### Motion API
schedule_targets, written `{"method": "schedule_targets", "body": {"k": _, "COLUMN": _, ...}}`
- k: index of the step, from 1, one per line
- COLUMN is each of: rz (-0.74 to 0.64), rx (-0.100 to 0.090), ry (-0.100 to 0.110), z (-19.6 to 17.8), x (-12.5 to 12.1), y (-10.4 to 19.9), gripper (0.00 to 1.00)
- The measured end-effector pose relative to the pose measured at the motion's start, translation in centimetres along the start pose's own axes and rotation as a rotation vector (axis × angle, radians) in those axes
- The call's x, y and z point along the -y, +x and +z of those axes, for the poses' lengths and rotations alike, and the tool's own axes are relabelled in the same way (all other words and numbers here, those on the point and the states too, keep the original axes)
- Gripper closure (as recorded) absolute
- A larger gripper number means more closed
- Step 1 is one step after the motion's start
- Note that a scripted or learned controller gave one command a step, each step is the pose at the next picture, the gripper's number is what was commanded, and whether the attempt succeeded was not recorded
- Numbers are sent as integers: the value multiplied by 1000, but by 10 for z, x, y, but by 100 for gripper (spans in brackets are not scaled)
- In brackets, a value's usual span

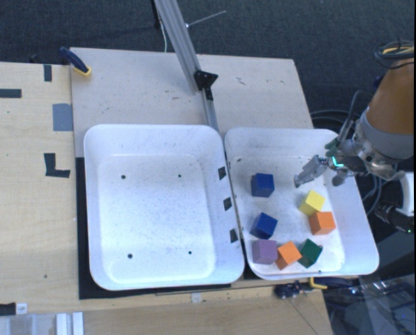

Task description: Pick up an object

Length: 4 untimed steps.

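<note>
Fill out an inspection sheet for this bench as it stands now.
Surface: wooden bench bearing a left bin and a right bin side by side.
Job's things: all in the right bin: two blue cubes, yellow cube, two orange cubes, purple cube, green cube.
Clutter: blue-and-yellow item at the bench's far left corner; grey and dark tape marks on the left.
Grippers: tool above the right bin, near the yellow cube, holding nothing visible.
Cables: dark cables by the arm.
Surroundings: dark carpet; slanted metal bar.
</note>
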<state>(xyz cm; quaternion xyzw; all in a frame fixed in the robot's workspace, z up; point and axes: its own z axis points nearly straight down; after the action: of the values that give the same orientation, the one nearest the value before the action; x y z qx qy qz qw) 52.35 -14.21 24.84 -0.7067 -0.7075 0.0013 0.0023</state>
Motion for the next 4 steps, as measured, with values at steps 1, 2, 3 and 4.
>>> {"method": "schedule_targets", "body": {"k": 1, "rz": -2, "rx": 1, "ry": -3, "z": -2, "x": -1, "y": 0, "gripper": 0}}
{"method": "schedule_targets", "body": {"k": 2, "rz": 1, "rx": 0, "ry": 3, "z": 63, "x": 3, "y": 0, "gripper": 0}}
{"method": "schedule_targets", "body": {"k": 3, "rz": 0, "rx": 0, "ry": 3, "z": 125, "x": -2, "y": 2, "gripper": 0}}
{"method": "schedule_targets", "body": {"k": 4, "rz": -1, "rx": 2, "ry": -2, "z": 158, "x": -1, "y": 3, "gripper": 0}}
